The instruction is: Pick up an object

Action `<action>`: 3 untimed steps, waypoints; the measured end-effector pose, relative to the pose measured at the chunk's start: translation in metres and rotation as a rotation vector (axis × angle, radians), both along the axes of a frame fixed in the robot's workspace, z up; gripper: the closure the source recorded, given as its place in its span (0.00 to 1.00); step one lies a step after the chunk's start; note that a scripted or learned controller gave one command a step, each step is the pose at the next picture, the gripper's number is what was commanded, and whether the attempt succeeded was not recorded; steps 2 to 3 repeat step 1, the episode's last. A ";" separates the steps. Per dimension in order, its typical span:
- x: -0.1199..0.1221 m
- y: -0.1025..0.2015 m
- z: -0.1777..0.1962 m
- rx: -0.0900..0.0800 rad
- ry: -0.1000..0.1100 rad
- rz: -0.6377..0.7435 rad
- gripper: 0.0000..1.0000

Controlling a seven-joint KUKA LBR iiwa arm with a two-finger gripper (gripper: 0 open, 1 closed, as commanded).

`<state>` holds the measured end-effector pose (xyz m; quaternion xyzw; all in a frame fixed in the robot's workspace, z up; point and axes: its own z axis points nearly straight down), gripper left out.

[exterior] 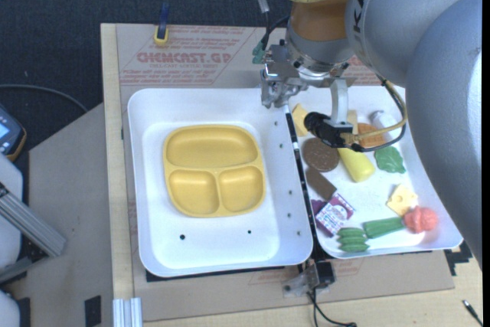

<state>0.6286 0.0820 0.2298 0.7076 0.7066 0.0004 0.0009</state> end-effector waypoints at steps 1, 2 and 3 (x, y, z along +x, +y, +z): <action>-0.001 0.002 0.003 0.000 -0.001 0.002 1.00; -0.001 0.002 0.003 0.000 -0.001 0.002 1.00; -0.001 0.002 0.003 0.000 -0.001 0.002 1.00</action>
